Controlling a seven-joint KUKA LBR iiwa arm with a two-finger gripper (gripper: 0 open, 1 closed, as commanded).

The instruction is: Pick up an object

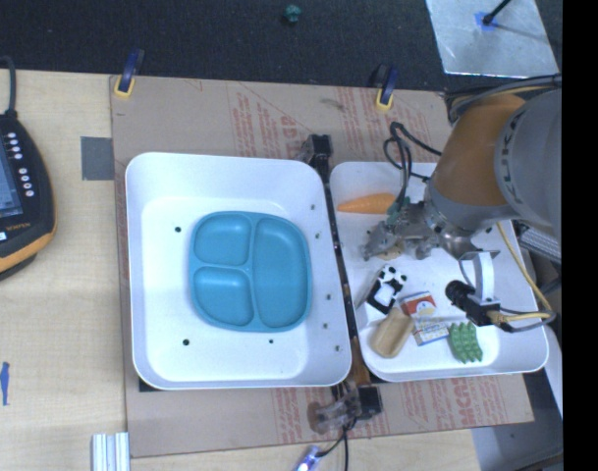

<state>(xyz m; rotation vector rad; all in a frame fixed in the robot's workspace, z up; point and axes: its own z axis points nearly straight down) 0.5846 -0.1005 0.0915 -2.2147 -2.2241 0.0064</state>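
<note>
Handheld pendant (14, 189) lies at the far left of the counter (73, 361), well clear of the work.

Left bin (141, 180): holds a blue divided plate (249, 268) near its centre. Too flat and wide for a pinch; poor candidate.

Right bin (426, 369): all small candidates are here.
- orange carrot-shaped piece (367, 203) at the top, near the wall shared with the left bin
- black-and-white panda figure (387, 287) in the middle
- tan wooden piece (390, 334) just below the panda
- red-and-white packet (423, 309) just beside the tan piece, possibly touching it
- green studded block (464, 342) at the lower right

Claw (402, 238) sits low in the right bin, between the carrot piece and the panda figure. Opening cannot be told from this angle; nothing is seen held in it. Arm (485, 155) covers the bin's upper right.

Risks, as judged:
- Claw stands between two things, over neither, so closing here may catch only air.
- The carrot piece is rounded and may roll or squirt out toward the wall.
- The lower pieces are crowded, so a descent there may nudge neighbours or pinch two at once.
</note>
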